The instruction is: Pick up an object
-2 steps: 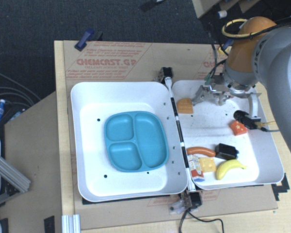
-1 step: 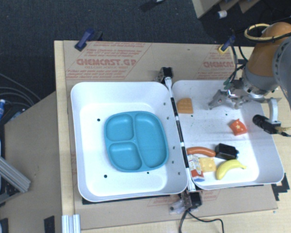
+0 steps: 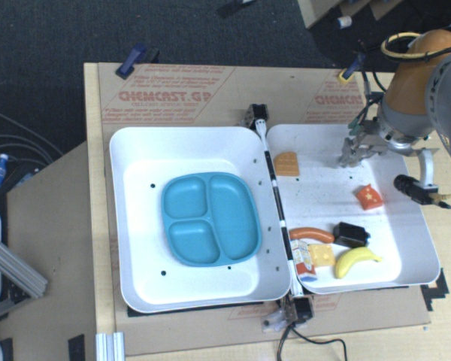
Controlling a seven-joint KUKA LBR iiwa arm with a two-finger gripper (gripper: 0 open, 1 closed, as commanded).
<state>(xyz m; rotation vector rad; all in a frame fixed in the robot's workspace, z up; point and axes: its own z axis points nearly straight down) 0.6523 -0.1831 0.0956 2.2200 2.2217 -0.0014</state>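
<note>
My gripper (image 3: 352, 156) hangs low over the far part of the right bin (image 3: 413, 224), with the grey arm and its orange band (image 3: 428, 47) coming in from the upper right. A brown toast-like square (image 3: 286, 163) lies to the gripper's left by the bin's left wall. A small red piece (image 3: 370, 196) sits just below and right of the gripper. Near the front of the bin lie a black block (image 3: 351, 235), an orange-red sausage (image 3: 311, 235), a yellow banana (image 3: 355, 261) and a small printed carton (image 3: 304, 261). Nothing shows under the gripper.
The left bin (image 3: 135, 164) holds a blue divided plate (image 3: 210, 218). A black-and-white divider strip (image 3: 273, 194) runs between the bins. A black cylinder (image 3: 413, 189) on the arm sticks out over the right bin's right side. Bare bin floor lies around the gripper.
</note>
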